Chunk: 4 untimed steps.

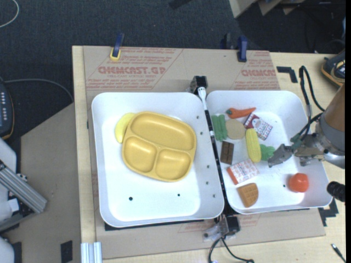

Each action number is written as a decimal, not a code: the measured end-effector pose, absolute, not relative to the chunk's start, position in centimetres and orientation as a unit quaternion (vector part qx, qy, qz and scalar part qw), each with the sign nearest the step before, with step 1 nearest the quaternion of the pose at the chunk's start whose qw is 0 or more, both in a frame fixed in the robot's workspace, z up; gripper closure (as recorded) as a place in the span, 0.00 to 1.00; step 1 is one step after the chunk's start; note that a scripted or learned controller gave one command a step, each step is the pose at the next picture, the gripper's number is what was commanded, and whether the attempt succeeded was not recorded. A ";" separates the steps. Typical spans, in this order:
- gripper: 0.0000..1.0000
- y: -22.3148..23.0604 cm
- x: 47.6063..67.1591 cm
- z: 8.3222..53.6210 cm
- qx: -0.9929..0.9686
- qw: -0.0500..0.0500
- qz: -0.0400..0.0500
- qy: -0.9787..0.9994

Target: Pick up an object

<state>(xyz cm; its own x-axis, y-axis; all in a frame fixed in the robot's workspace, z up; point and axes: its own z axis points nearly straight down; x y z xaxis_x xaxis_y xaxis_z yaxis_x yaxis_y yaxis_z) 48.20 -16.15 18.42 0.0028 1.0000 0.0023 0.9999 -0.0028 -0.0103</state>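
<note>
The right bin (274, 100) holds several toy foods. Among them are an orange carrot (240, 113), a yellow corn cob (252, 144), a green piece (219, 128), a brown bar (226, 152), a red-and-white packet (242, 171), a toast-coloured biscuit (248, 194) and a red tomato (298, 183). My gripper (281, 155) hangs low over the right half of this bin, pointing left. Its tip is next to a small green item (267, 152) just right of the corn. The tomato lies a little below and to the right of the gripper. Nothing visibly sits in the gripper.
The left bin (109, 147) carries a yellow divided plate (159, 146) with a yellow piece (123, 126) poking out at its left edge. A white printed packet (262, 127) and a beige disc (236, 129) lie near the carrot. Cables run along the bench's right side.
</note>
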 end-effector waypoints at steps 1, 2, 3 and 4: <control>0.00 -16.2 48.5 18.9 -0.707 0.000 0.000 -0.707; 0.00 -16.4 48.5 14.5 -0.707 0.003 0.001 -0.707; 0.00 -16.7 48.6 10.2 -0.707 0.003 0.001 -0.707; 0.00 -16.6 48.8 8.8 -0.707 0.001 -0.002 -0.707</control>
<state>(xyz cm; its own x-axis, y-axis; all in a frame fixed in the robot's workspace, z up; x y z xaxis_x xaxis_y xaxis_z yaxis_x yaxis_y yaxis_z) 48.82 -16.63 8.78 -0.0002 1.0000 0.0044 1.0000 0.0001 0.0019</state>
